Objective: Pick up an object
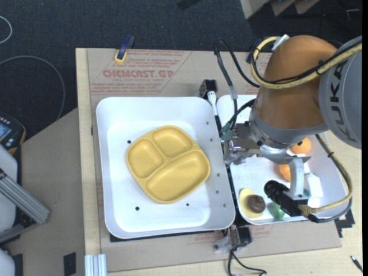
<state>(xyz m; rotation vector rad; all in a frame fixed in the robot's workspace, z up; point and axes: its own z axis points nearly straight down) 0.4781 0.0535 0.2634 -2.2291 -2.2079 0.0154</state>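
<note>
1. Step in hand: approach. The pincer (234, 148) hangs low over the right bin (257, 172), close against the wall that this bin shares with the left bin (112, 171). Nothing can be seen in its hold, so the pick is judged not yet made.
2. Pincer state: the arm (290, 91) covers it from above. How far it stands open cannot be told.
3. Candidates in the pincer's own bin:
   - A pale round piece with a brown top (252, 202) lies near the pincer, toward the bin's camera-side wall. It is the closest loose thing to the pincer.
   - A green piece (276, 211) lies just past the round piece, farther from the pincer.
   - An orange piece (284, 169) lies on the pincer's side away from the shared wall, partly under the arm.
   - A second orange piece (301, 146) lies beyond the first, also half hidden.
4. Candidate in the other bin: a yellow divided plate (168, 163) lies flat across the shared wall, well apart from the pincer.
5. Next move: the pincer appears to have no object directly beneath it. It would need to shift toward the pale round piece, centre over it, descend, then close.
6. Caution: the pale round piece and the green piece lie close together near the bin wall. A descent that is off-centre may push one of them aside instead of taking it.
</note>
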